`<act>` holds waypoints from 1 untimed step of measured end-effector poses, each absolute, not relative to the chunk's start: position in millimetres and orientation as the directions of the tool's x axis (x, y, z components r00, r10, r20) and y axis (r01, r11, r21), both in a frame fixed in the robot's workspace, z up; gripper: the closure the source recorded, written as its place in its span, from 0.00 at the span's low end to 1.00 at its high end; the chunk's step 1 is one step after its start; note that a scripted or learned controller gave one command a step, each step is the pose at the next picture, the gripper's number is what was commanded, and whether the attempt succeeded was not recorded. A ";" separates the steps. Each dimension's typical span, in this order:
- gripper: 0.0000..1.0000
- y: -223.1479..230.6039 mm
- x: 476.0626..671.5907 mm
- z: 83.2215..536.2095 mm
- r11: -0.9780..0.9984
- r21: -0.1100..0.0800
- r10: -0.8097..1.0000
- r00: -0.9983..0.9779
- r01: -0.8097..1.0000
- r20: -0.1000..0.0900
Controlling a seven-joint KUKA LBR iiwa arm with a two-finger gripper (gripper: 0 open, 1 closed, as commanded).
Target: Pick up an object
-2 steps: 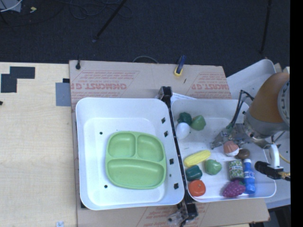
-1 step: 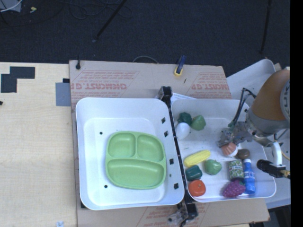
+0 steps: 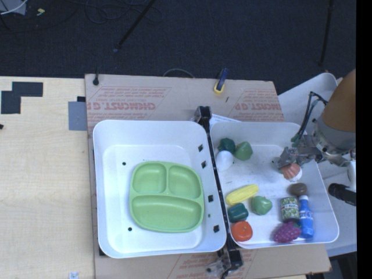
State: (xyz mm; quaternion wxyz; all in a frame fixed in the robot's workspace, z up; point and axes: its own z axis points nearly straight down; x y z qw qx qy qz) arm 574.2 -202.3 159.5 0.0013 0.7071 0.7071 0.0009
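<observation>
Orange-and-white, smallish, roundish thing (image 3: 291,170) sitting near the right bin's (image 3: 273,240) upper right wall, right under the hand (image 3: 289,160). Looks like the grab step, hand down over it, fingertips at or touching its top. Can't tell if the hand is wide or pinched, too blurry there. Not calling it held. Next up, probably: close snug around that piece, then lift straight up, keeping clear of the brown lump (image 3: 298,189) just below. Plenty of other stuff lower in that bin: yellow corn (image 3: 241,194), tomato (image 3: 242,231), purple grapes (image 3: 287,232). Green divided plate (image 3: 167,196) alone in the left bin (image 3: 107,185).
</observation>
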 end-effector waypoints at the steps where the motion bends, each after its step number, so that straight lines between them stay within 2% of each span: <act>1: 1.00 -210.0 572.7 204.2 -0.002 0.002 1.000 0.002 1.000 -0.001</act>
